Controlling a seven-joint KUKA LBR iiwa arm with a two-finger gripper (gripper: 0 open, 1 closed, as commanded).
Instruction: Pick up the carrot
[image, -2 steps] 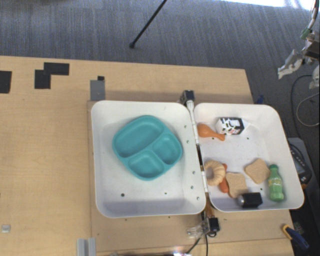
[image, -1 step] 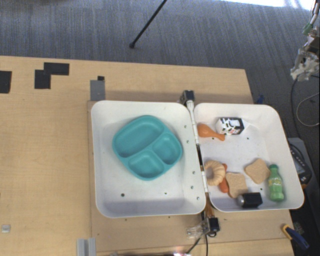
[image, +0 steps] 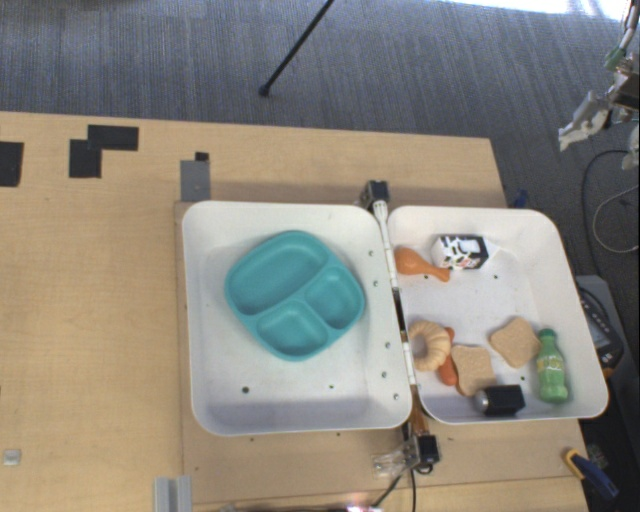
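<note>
- Reaching in at the top R corner: arm (image: 612, 85), just a small grey-white part showing, hanging over the dark carpet (image: 420, 70) and well apart from both bins.
- Sitting at the lower end of that part: gripper (image: 588, 118), too small and blurred; not possible to tell whether spread or pressed together. Touching nothing, holding nothing visible.
- Lying in the R bin (image: 560, 260), near its L wall, lower half: carrot (image: 448, 374), orange, partly tucked under a ring-shaped pastry (image: 430, 343) and touching a toast slice (image: 473, 366) on its R.
- Crowding the same lower area: 2nd toast slice (image: 515, 342), green bottle (image: 550, 367) by the R wall, black-and-grey object (image: 500, 400) at the near rim.
- Resting in the upper part of the R bin: orange drumstick-shaped toy (image: 413, 262) just beside the L wall, black-and-white item (image: 460, 250) next to it.
- Leaving open white floor in the R bin's middle, btwn the upper 2 items and the lower cluster.
- Filling the middle of the L bin (image: 210, 390): teal divided plate (image: 295, 293), w/ bare floor around it, esp. toward the near rim.
- Running btwn the 2 bins: a narrow divider strip (image: 392, 290), w/ the carrot close to it.
</note>
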